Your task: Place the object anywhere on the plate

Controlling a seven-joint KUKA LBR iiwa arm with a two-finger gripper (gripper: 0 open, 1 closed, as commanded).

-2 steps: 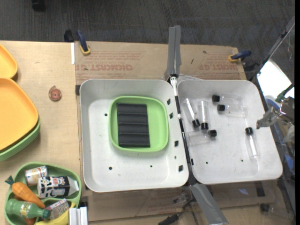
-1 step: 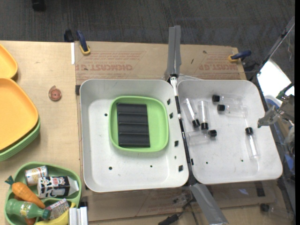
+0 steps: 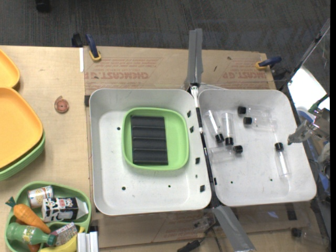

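A green square plate (image 3: pixel 180 140) lies in the left bin (image 3: pixel 105 156). On its middle rests a black ridged block (image 3: pixel 149 139). The right bin (image 3: pixel 257 182) holds several clear tubes with black caps, among them one (image 3: pixel 227 129) near the divider and one (image 3: pixel 281 157) by the right wall. A grey piece of my gripper (image 3: pixel 301 134) pokes in over the right bin's right rim, close to that last tube and touching nothing I can make out. Its tip is too small and blurred to read.
Yellow plates (image 3: pixel 16 125) are stacked at the far left of the bench. A green bowl (image 3: pixel 44 219) of toy food and cans sits at the bottom left. A small pink disc (image 3: pixel 62 105) lies on the wood. Clamps (image 3: pixel 93 50) hold the cardboard behind the bins.
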